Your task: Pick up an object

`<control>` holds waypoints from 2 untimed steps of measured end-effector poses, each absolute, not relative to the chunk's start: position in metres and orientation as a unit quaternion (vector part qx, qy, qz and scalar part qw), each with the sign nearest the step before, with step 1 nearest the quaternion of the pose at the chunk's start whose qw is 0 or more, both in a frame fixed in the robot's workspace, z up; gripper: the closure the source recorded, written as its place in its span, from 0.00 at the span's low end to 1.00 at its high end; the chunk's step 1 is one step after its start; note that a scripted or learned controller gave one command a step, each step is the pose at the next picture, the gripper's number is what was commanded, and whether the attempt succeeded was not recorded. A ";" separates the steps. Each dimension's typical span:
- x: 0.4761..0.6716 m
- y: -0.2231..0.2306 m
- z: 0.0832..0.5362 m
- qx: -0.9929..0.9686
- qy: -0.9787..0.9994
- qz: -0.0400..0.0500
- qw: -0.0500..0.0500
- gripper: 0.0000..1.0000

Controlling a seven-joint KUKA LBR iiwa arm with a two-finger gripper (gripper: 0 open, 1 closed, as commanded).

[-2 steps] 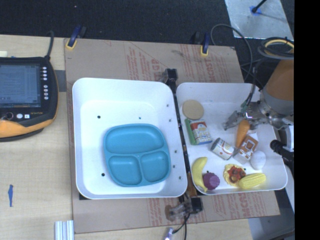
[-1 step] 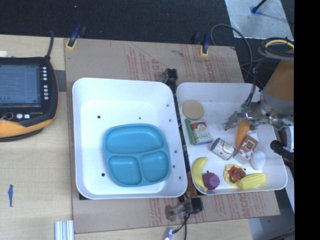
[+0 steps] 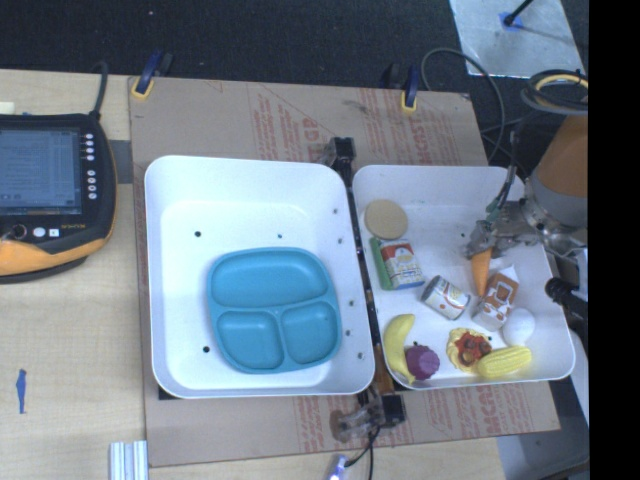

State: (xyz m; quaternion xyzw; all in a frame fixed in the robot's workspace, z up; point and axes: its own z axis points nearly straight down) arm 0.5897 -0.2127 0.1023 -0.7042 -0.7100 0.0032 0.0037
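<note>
From my station the pick looks only half begun: my pincer (image 3: 487, 236) is down inside the right-hand bin (image 3: 440, 180) with its tip at the top of the orange carrot (image 3: 481, 269), yet I cannot tell whether it is spread or closed, nor whether it grips the carrot or merely touches it. The carrot rests on the bin floor directly below the pincer, not yet lifted, so closing and raising are, in my judgement, what remain. Near the pincer lie the small can (image 3: 444, 297) and snack packet (image 3: 497, 299); the blue tray (image 3: 273, 308) sits well apart.
</note>
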 end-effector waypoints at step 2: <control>0.625 -0.043 0.193 -0.705 -0.709 0.000 0.001 1.00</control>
